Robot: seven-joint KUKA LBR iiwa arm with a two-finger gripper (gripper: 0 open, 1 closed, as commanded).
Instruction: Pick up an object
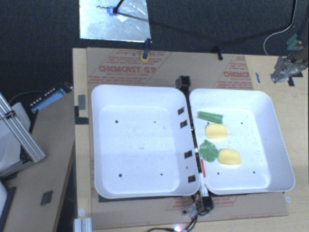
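The right bin (pixel 270 129) holds several small objects near its left side. A green bar (pixel 210 116) lies at the top of the group, with a yellow lump (pixel 216 131) just below it. Lower down, a green leafy piece (pixel 209 151) sits beside a second yellow lump (pixel 229 156). My gripper (pixel 286 71) hangs at the far right, above and beyond the right bin's back right corner, well apart from all the objects. Nothing is seen in it.
The left bin (pixel 140 139) sits beside the right one, joined by black clips (pixel 186 124) along the shared edge. Both rest on a cardboard sheet (pixel 130 69). A shiny metal plate (pixel 114 13) lies at the back left, and a cable (pixel 280 30) hangs near the gripper.
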